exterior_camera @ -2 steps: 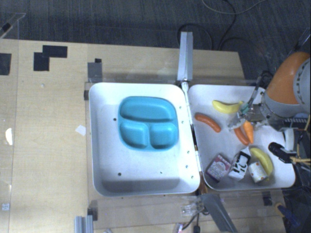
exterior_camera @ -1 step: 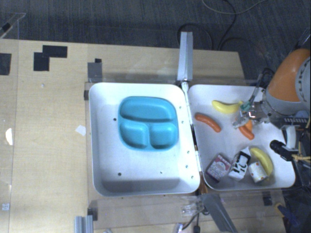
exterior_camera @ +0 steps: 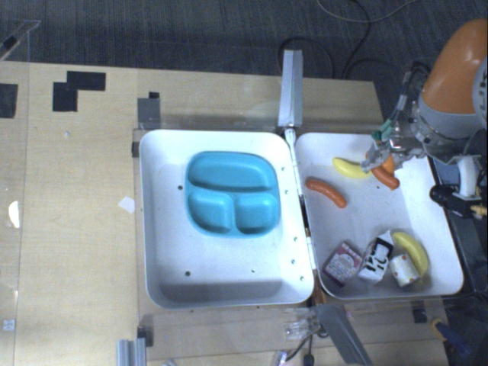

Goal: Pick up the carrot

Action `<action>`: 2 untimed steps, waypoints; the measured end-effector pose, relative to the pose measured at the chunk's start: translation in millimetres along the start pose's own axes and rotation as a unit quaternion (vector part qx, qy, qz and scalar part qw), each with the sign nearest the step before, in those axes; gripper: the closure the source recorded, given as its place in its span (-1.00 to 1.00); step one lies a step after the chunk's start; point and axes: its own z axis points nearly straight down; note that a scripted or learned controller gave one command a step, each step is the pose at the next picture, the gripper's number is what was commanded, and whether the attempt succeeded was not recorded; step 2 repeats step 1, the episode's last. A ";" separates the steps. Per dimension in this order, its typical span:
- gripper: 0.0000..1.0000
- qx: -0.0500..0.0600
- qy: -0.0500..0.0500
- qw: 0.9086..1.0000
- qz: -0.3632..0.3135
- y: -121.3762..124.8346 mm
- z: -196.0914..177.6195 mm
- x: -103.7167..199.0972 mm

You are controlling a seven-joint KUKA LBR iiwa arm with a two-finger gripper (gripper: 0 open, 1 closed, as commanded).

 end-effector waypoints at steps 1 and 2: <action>1.00 -0.003 -0.001 1.000 -0.003 1.9 -11.5 1.1; 1.00 -0.003 -0.001 1.000 -0.003 1.9 -11.5 1.1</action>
